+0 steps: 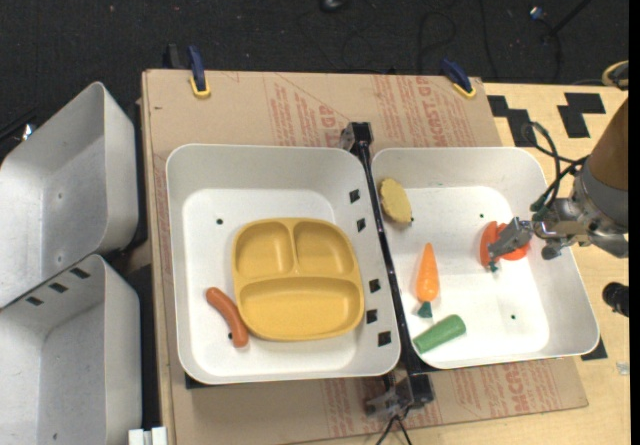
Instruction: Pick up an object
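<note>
We see the two-finger gripper [503, 238] pinching the small red-orange plastic piece [498, 245] in the right white bin [565, 318]; we should lift straight up, slowly, keeping it pinched.

Dark floor [90, 3] littered with cables [440, 28], a cardboard sheet [300, 103] clamped on the bench, spare white bins [60, 183] stacked left.
</note>
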You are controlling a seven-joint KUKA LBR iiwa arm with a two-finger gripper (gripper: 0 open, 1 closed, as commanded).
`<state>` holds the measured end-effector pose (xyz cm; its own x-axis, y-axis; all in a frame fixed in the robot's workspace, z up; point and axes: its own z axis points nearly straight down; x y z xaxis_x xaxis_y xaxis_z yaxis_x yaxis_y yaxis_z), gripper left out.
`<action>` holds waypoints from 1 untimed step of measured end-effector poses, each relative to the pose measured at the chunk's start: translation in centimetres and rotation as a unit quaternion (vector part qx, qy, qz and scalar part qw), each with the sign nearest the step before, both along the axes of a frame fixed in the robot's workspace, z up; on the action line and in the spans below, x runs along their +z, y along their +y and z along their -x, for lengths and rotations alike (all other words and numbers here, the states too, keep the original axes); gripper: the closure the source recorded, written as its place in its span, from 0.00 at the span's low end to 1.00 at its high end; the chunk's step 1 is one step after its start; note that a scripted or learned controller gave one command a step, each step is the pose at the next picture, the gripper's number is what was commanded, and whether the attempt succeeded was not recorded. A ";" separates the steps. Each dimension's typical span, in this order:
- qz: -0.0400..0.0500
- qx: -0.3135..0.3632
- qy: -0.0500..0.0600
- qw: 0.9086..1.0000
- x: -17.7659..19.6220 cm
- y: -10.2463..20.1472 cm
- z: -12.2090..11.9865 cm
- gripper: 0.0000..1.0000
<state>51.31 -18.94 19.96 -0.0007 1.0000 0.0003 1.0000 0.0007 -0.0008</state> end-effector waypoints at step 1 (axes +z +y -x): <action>-0.001 -0.001 0.003 1.000 -6.0 0.6 0.8 0.00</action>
<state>50.55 -18.31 14.01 0.0017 1.0000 0.0022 1.0000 -0.0017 -0.0060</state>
